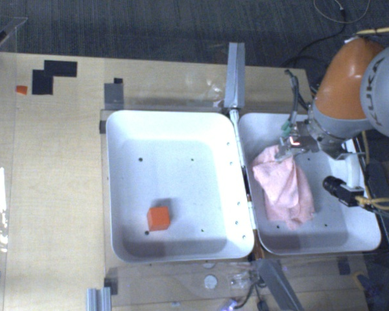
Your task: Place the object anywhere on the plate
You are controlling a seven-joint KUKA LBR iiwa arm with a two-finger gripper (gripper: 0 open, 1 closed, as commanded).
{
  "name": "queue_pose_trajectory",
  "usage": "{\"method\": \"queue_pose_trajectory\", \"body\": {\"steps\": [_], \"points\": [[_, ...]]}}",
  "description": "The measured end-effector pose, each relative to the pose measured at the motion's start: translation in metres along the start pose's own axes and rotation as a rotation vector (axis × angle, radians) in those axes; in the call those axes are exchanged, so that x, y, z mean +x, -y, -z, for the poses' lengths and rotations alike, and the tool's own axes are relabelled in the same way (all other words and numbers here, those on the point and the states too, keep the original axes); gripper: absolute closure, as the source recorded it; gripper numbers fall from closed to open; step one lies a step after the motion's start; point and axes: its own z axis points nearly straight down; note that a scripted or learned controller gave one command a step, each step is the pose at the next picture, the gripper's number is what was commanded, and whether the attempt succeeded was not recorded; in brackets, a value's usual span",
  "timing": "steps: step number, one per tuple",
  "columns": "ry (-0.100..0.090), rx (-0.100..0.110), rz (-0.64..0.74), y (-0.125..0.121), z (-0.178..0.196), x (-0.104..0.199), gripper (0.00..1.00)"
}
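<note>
A pink cloth (284,185) lies crumpled in the right bin (340,235), reaching from the bin's middle up toward its far left part. My gripper (288,145) is at the cloth's upper end, right above or touching the fabric, with the orange-banded wrist (343,86) behind it. The cloth's top edge bunches up to a point just under the gripper. An orange block (159,218) sits in the left bin (175,135), near its front left corner, far from the gripper.
A metal divider post (235,76) stands at the back between the two bins. A black cable fitting (340,190) hangs over the right bin's right side. Black and orange markers (48,76) lie on the wooden bench at far left.
</note>
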Motion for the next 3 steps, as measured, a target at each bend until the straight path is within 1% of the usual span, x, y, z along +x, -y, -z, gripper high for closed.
{"method": "queue_pose_trajectory", "body": {"steps": [1,2,3], "points": [[0.001,-0.002,0.007,-0.003,0.041,0.001,1.0],[0.001,0.0,0.41,-0.016,0.046,0.046,1.0],[0.0,-0.001,0.813,-0.021,0.04,0.105,1.0]]}}
